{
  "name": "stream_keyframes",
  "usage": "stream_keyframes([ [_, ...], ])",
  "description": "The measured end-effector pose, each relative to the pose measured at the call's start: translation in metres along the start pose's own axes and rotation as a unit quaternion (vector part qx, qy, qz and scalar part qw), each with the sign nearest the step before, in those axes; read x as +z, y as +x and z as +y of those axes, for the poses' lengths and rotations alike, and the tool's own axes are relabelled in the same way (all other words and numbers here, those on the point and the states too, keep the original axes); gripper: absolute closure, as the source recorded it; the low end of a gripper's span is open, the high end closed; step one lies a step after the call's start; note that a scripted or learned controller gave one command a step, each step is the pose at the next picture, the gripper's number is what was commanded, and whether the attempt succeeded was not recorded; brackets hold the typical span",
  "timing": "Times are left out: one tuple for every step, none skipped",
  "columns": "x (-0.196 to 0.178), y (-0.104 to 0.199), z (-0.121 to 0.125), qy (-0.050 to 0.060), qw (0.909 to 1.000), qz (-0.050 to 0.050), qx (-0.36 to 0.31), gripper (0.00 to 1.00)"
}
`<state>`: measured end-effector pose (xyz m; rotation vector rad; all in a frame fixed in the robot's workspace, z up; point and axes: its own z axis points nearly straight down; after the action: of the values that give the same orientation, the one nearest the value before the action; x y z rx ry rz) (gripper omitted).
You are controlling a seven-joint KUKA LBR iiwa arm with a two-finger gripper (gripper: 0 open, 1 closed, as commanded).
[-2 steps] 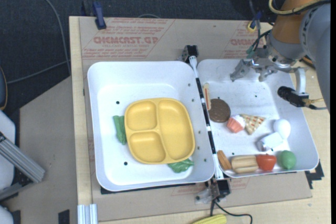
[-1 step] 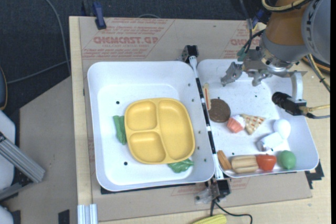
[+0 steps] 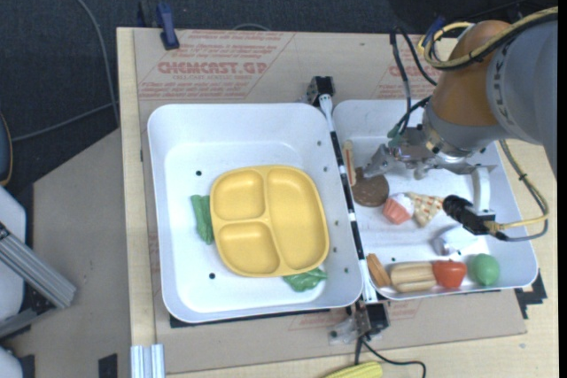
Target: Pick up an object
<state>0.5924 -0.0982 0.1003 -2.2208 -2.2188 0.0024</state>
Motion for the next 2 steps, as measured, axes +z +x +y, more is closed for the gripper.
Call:
stream_keyframes([
  [0.0132, 0.0023, -0.0373, -0.004, 1.0000, 0.000, 0.000, 0.00],
  [0.0131, -0.0076, -0.0448, -0.004, 1.0000, 0.000, 0.000, 0.00],
])
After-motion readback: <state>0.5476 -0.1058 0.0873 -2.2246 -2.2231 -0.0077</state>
